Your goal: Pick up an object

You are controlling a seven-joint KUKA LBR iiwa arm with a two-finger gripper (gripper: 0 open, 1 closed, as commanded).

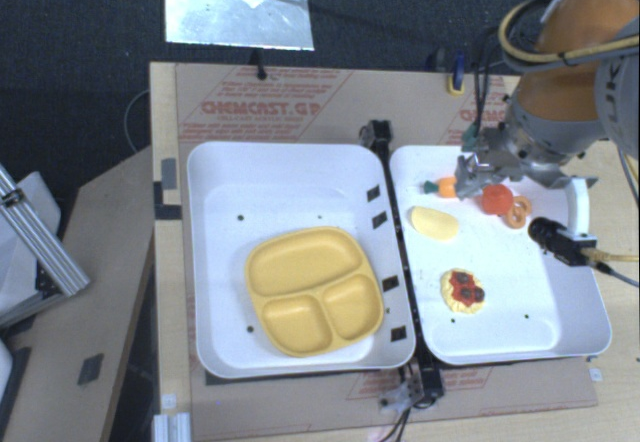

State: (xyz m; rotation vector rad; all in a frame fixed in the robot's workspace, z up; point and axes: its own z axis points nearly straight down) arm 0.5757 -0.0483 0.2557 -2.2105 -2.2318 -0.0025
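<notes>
Camera view, right of centre: five small toy foods lie in the right bin (pixel 525 315), and none is seen held. A small orange piece (pixel 445 188) sits near the bin's upper left, with a red round piece (pixel 496 199) just to its right and an orange ring (pixel 517 214) touching or nearly touching the red one. A pale yellow oval (pixel 435 223) lies below the orange piece, close to the bin's left wall. A small round pizza-like piece (pixel 463 291) with red topping sits lower, well apart from the rest.

The gripper (pixel 470 172) hangs over the bin's upper part, between the orange piece and the red one. Whether it touches either cannot be told, nor whether its jaws are spread or pressed together. The arm (pixel 575 80) comes in from the upper right, its orange band at the frame's top right.

The left bin (pixel 230 190) holds a yellow three-compartment tray (pixel 310 285), lower centre and tilted. Both bins rest on a cardboard sheet (pixel 270 105) with red lettering. A silver sheet (pixel 200 0) lies at the upper left.
</notes>
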